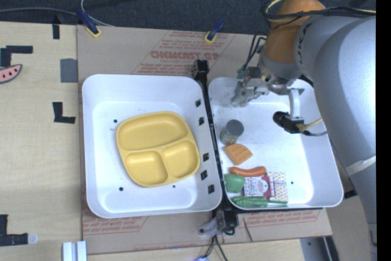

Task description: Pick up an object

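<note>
My gripper [243, 93] hangs low over the far left part of the right bin [305, 156], under the orange wrist band. Just in front of it lies a small grey round can [232, 130], apart from the gripper. Nearer the front edge lie an orange waffle-like piece [237, 153], a red sausage [247, 172], a green toy [234, 183], a patterned packet [272, 183] and a thin green pod [259, 200]. I see nothing held in the gripper.
The left bin [98, 131] holds a yellow divided plate [157, 148]. A black divider rail [206, 131] runs between the bins. The grey arm [348, 82] covers the right bin's far right corner, and a black cable connector [287, 121] sits over the bin.
</note>
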Tool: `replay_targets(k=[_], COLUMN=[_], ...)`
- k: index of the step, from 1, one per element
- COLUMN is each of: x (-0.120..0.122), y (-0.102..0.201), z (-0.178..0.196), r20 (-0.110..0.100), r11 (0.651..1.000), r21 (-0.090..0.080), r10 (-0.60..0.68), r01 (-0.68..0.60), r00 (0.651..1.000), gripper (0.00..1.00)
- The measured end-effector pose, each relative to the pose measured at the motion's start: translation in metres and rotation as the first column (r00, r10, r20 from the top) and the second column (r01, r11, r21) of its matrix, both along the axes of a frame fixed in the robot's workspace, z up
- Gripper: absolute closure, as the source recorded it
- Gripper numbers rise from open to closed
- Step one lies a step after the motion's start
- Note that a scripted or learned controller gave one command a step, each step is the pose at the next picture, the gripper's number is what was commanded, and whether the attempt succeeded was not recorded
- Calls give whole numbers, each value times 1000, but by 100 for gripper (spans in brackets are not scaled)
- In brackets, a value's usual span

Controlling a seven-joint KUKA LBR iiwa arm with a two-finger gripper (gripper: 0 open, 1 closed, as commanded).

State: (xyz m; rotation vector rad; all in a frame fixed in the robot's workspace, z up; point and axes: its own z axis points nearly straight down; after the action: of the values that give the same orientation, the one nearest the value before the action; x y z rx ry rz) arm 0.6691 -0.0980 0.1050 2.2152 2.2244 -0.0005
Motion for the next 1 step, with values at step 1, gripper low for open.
replay_targets(k=[1], x=[0], y=[0], z=[0], r20=[0], r11=[1000], r21=[0], r10=[0], r01=[0], r00=[1000], gripper=[0])
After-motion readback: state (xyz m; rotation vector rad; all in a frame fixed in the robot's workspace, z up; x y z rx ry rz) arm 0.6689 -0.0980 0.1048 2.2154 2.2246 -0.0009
